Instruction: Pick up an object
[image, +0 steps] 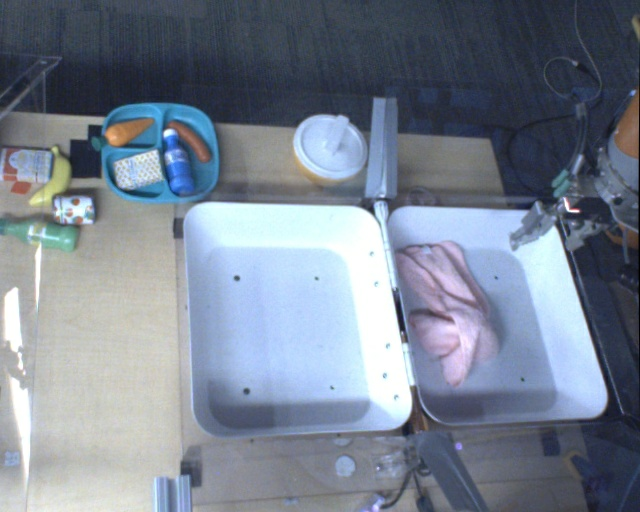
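Left bin (200, 300): white, shallow, nearest on the bench (100, 350); bare floor with small dark dots.
Right bin (560, 390): white, touching the left bin along a shared middle edge.
Pink cloth (450, 310): crumpled, lying in the left half of the right bin, close to the middle edge; nothing touches it.
Pincer (535, 225): at the far right corner of the right bin, over its rim, well apart from the pink cloth; holds nothing visible; whether its fingers stand apart or together cannot be told.
Arm (625, 150): grey with an orange band, at the right edge.
Yellow tub (330, 148): white lid, on the bench behind the bins.
Blue tray (160, 150): divided, holding toy food, far left.
Small items (50, 195): banana, can, green bottle, carton, left of the blue tray.
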